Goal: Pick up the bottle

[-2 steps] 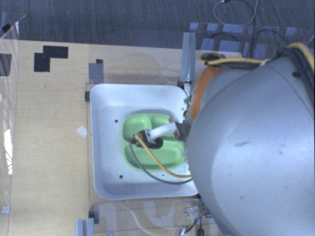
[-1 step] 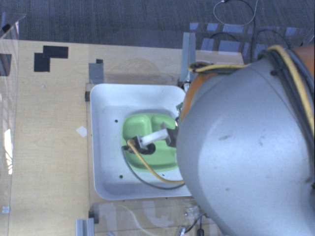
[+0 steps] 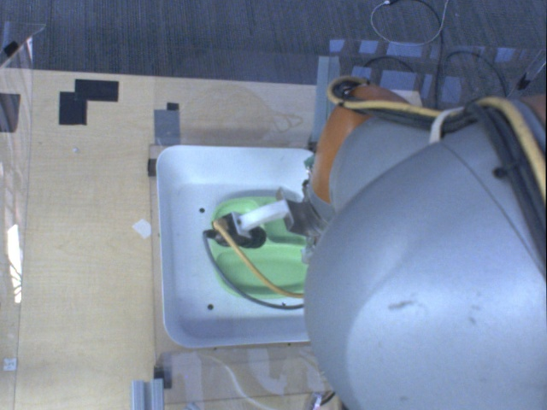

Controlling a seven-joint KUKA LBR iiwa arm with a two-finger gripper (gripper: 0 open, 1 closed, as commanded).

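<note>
**Finding.** The arm (image 3: pixel 427 272) reached in from the right. Its grey body covered the right side of the white bin (image 3: pixel 184 229), and its orange band (image 3: pixel 338 143) showed above the bin's far right corner. The gripper (image 3: pixel 297 218) stood low inside the bin, right of centre.

**Task item.** A pale green object lay flat on the bin floor directly under and just left of the gripper. It was judged to be the bottle (image 3: pixel 256 267). Its right end was hidden beneath the arm, so its full length and the position of its neck could not be confirmed. It lay apart from the bin's left and near walls.

**Gripper state.** Whether the gripper was released, clenched or grasping anything could not be told, because the wrist blocked the line of sight. No hold on the bottle was recorded.

**Step in hand.** This was judged to be the closing approach onto the bottle.

**Recommendations.**
- Centre the gripper across the bottle's narrow width, not along its length.
- Bring it down until it is close to the bin floor before closing.
- Lift straight up. A smooth, rounded body was judged likely to slip or roll from an off-centre pinch.
- Keep the lift clear of the right wall.
</note>
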